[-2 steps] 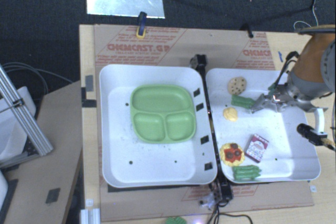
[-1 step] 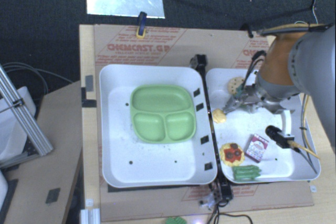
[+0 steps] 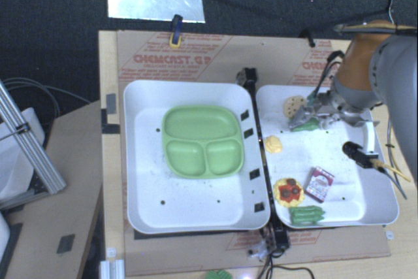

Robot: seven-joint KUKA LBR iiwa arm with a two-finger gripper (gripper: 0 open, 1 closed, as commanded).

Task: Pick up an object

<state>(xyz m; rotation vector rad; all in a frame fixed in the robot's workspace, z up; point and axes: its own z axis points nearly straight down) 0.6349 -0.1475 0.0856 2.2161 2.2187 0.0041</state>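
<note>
My gripper [image 3: 304,118] is low in the right bin [image 3: 375,206], near its back left corner. A small green object [image 3: 308,127] lies right under the gripper tip, partly hidden by it. A round tan cookie [image 3: 293,104] sits just to the left of the gripper. A yellow lump [image 3: 273,144] lies by the bin's left wall. Toward the front are a red and white box [image 3: 319,184], a small toy pizza [image 3: 289,191] and a green pea pod [image 3: 305,214].
The left bin [image 3: 140,206] holds a green divided plate [image 3: 201,140]. A black divider [image 3: 256,140] runs between the bins. The grey arm with its orange band [image 3: 366,62] comes in over the right bin's back right corner.
</note>
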